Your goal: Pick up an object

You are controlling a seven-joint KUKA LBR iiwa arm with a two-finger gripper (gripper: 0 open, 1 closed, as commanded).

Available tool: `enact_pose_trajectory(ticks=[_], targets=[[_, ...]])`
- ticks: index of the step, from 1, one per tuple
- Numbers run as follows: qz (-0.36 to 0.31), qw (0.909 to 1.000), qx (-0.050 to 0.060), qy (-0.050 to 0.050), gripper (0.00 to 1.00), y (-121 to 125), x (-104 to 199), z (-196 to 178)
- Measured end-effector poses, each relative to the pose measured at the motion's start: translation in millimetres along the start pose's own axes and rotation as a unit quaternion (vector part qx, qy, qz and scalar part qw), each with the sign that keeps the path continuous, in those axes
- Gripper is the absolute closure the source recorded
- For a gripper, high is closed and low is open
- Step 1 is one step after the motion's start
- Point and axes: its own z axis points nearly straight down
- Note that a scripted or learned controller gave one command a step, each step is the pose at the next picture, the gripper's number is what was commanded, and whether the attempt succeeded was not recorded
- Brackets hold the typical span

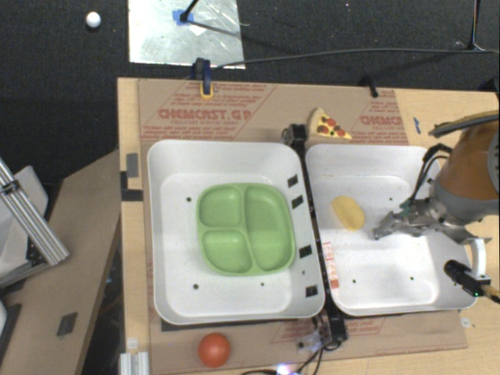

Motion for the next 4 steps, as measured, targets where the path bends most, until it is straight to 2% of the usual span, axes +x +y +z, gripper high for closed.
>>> enact_pose_trajectory(ticks=[1, 3, 4], targets=[[0.0, 1.0, -0.002, 0.0, 1.0, 1.1, -0.3, -11.8], [-0.002, 1.0, -0.003, -0.001, 1.0, 4.4, 8.8, -113.6], [-0.002, 1.0, -0.004, -0.001, 1.0, 7.2, 6.9, -177.8]])
